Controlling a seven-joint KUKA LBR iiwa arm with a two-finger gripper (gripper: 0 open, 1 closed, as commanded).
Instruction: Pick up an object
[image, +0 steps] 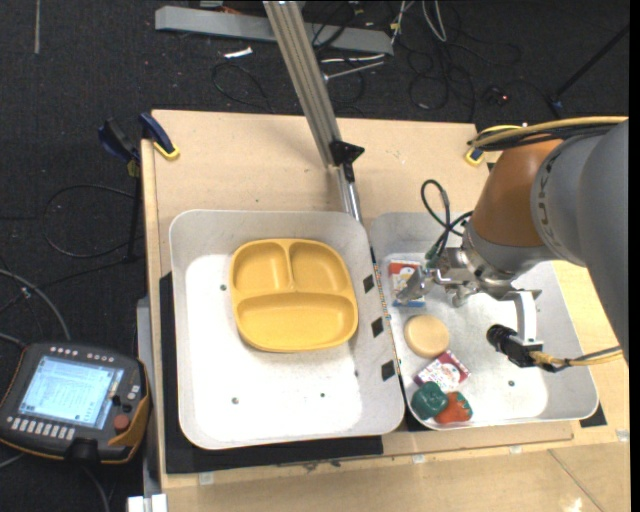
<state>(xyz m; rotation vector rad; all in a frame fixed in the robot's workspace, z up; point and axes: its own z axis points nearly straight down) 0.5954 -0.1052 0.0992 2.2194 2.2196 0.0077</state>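
Observation:
My gripper (436, 282) hangs low over the upper left part of the right bin (560, 385), below the arm's orange band (505, 200). Its tip is right beside a white and red packet (403, 279) at the bin's left wall; whether it touches the packet I cannot tell. A tan round disc (427, 335) lies just below the gripper. Further toward the front lie a pink and white packet (444, 372), a green piece (430, 400) and a red piece (459, 408), close together.
The left bin (200, 400) bears a yellow divided plate (293, 295). A metal pole (310, 80) slants down to the divider between the bins. A black camera unit (508, 343) hangs off the wrist. A teach pendant (70, 400) lies off the bench at left.

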